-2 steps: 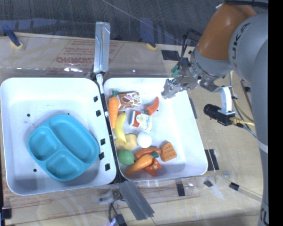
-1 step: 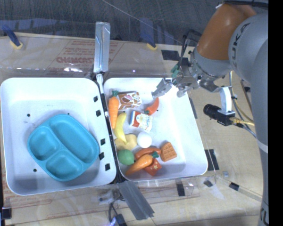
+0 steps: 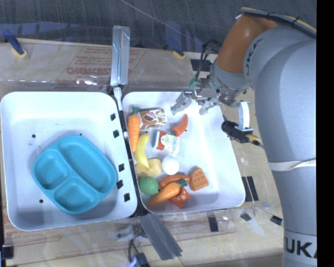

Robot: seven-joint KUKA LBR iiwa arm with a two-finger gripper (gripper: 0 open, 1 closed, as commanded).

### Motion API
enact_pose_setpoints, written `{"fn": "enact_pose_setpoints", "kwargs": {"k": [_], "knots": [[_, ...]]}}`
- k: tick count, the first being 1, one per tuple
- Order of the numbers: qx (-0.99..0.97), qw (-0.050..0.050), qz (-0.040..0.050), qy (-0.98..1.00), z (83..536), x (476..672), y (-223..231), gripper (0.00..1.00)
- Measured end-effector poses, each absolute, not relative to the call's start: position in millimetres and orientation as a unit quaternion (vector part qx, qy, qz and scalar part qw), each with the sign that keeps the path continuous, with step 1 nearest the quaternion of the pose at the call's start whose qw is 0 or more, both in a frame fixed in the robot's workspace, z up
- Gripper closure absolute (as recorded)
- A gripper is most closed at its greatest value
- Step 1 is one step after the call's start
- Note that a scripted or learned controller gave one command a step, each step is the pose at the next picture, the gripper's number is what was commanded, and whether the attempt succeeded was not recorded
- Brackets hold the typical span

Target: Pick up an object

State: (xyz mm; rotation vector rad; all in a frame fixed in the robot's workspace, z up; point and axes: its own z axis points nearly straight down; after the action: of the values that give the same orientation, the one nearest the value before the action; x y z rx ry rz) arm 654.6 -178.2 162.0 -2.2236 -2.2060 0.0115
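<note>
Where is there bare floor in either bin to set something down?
Left bin: bare floor along its far side and near corners, around the blue divided tray. Right bin: a bare strip along its right side, right of the waffle and red chili. Its left half is crowded, from the carrot down to the lime.

Both bins, the left bin (image 3: 22, 149) and the right bin (image 3: 225, 166), are formed of smooth white plastic with a slight sheen. The blue divided tray (image 3: 72, 174) is moulded in matt plastic. A glossy plastic look is shown by the toy carrot (image 3: 133, 131) and banana (image 3: 141, 149). The arm (image 3: 278, 93) is finished in smooth grey, its orange band (image 3: 236, 40) satin.
</note>
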Motion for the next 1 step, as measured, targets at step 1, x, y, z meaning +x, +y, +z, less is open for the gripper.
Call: {"fn": "enact_pose_setpoints", "kwargs": {"k": [1], "knots": [[-0.695, 0.001, 0.0012, -0.719, 91.0, 639.1, -196.8, 0.0]]}}
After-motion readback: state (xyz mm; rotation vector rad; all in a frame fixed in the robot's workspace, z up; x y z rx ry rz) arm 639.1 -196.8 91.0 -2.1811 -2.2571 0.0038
